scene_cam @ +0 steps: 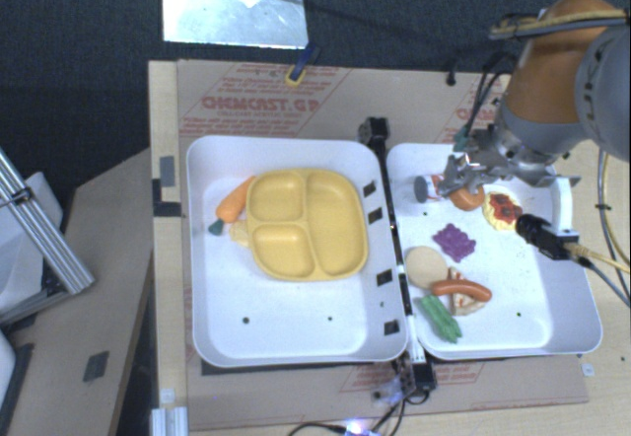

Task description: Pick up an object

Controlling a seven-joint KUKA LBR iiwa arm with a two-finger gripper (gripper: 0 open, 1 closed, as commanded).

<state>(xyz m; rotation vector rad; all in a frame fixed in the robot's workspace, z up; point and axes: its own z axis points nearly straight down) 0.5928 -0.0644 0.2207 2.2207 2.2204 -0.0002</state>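
Low over the right bin's (582, 321) far side, the gripper (459, 179) hovers at an orange-brown toy food (469, 197) (likely the chosen target), its grasp impossible to tell.

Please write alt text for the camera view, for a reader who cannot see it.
A grey robot arm's gripper hangs low over toy food in the right white bin, next to an orange piece. The left bin holds a yellow divided tray with a toy carrot beside it.
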